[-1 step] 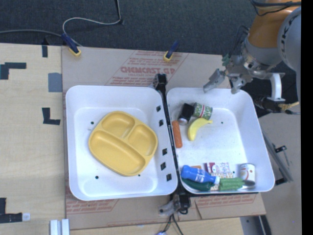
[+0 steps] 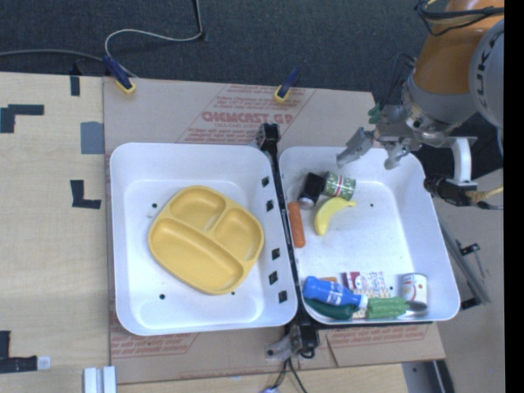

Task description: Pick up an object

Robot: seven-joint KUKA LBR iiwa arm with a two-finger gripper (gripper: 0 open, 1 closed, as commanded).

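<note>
Pick not yet begun. The gripper [image 2: 375, 152] hangs with fingers spread and nothing between them, above the far edge of the right bin [image 2: 434, 228]. Candidate objects lie below in that bin: a green-labelled can [image 2: 337, 186] and a banana [image 2: 331, 213] nearest, an orange carrot-like piece [image 2: 296, 223] at the left wall, more items along the near edge. The left bin [image 2: 131, 219] holds a yellow divided tray [image 2: 206, 238]. Descent, closure and lift remain.

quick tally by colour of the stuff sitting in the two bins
yellow: 2, the divided plate and the banana
orange: 1, the carrot
green: 2, the can and the cucumber
blue: 1, the bottle
black: 1, the small object
white and red: 2, the packet and the cup
total: 9
</note>
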